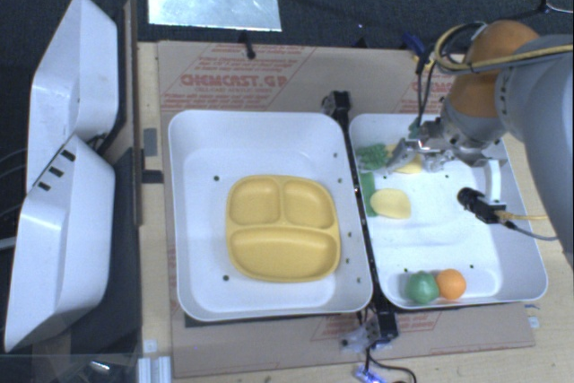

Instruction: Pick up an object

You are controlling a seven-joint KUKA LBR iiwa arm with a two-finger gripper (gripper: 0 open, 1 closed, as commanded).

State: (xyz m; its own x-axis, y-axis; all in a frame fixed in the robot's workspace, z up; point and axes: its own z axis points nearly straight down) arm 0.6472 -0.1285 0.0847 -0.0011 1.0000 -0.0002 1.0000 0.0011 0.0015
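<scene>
1. Far left: left bin [188,220] w/ a yellow tray [283,227] sitting mid-bin, three compartments, long one toward the near edge. Nothing else in there.
2. Divider, then right bin [520,278]. Green piece [370,155] up at its far-left corner, a green strip running down along the left wall below it.
3. Pale yellow lump [390,204] lies just below that, flat on the floor, long axis roughly left-right.
4. Gripper [414,153] low over the bin's far end, arm [529,103] coming in from the right. Tips blur into a small yellow bit [410,166]. Jaws spread or pinched? Can't tell.
5. Key relation: lump sits just toward the near side & slightly left of the tips. Closest target, I'd say.
6. Near edge: green ball [420,286] touching orange ball [451,284], well apart from the gripper.
</scene>
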